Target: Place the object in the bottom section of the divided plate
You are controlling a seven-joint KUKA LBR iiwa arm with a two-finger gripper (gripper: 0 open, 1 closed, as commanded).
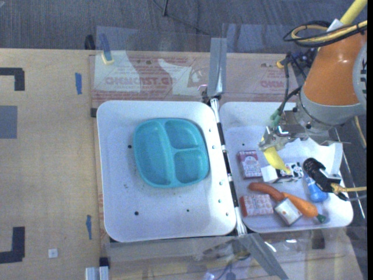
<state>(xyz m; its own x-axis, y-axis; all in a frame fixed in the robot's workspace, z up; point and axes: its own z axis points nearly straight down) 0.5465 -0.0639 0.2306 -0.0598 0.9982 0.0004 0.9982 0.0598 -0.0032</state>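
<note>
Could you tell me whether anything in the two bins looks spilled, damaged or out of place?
Nothing stands out. The teal divided plate lies flat in the left bin, with no spill or damage visible. The right bin holds a loose jumble, including a carrot and a banana, below the gripper.

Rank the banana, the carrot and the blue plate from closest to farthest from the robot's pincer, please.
Measured from the pincer in the camera view:
1. Banana, just below the pincer in the right bin.
2. Carrot, lower in the same bin, lying near its front edge.
3. Blue divided plate, far off to the left, in the middle of the left bin.
</note>
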